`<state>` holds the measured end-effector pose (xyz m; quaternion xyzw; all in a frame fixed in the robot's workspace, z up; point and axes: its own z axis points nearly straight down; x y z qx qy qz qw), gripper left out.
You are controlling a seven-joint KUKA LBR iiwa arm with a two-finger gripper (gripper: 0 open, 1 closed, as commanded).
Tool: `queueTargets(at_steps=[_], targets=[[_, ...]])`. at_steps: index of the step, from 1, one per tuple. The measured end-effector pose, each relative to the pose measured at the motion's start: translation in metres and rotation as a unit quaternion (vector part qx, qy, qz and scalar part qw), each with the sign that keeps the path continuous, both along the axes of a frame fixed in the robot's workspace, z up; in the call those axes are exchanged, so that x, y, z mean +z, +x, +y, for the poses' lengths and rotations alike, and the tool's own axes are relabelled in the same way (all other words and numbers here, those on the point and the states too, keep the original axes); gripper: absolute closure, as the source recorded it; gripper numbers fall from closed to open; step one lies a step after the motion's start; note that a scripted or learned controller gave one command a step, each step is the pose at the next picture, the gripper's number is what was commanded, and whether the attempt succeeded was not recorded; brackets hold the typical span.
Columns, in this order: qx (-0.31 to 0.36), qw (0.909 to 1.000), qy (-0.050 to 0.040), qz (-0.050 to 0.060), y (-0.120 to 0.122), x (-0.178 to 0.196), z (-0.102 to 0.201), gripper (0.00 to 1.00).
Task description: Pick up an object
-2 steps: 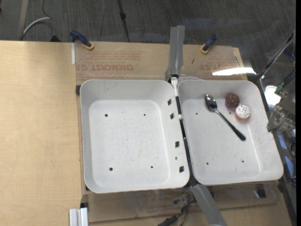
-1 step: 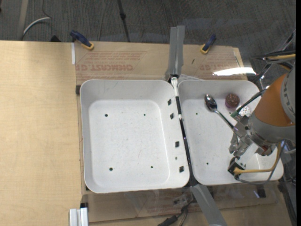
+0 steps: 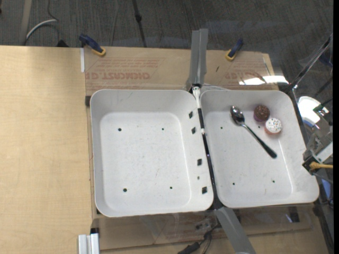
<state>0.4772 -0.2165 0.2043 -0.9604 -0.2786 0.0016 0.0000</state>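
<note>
The right bin [image 3: 296, 189] holds three small objects in its far half. A spoon [image 3: 253, 133] lies slantwise, its metal bowl toward the far left and its black handle pointing to the near right. A brown round object [image 3: 261, 112] sits just right of the spoon's bowl. A white round object with dark speckles and a reddish rim [image 3: 273, 126] lies right beside it, on its near right. The three lie close together, and the white one is a small gap away from the spoon's handle.
The left bin [image 3: 98, 157] stands beside the right one, joined along a dark middle seam [image 3: 203, 142]. A grey post [image 3: 198, 57] rises behind the seam. Two clamps [image 3: 92, 44] [image 3: 233, 49] pin cardboard at the back. Some hardware [image 3: 317, 155] sits at the right bin's outer edge.
</note>
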Motion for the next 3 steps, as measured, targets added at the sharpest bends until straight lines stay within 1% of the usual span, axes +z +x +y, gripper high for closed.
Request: queueTargets(at_steps=[1, 2, 3], targets=[[-0.122, 0.9925, 0.0008, 0.001, -0.001, -0.114, 0.088, 1.00], [-0.099, 0.9951, -0.0001, 0.001, 0.115, -0.113, 0.071, 1.00], [0.009, 1.0000, -0.0004, 0.000, 0.071, 0.079, 0.063, 1.00]])
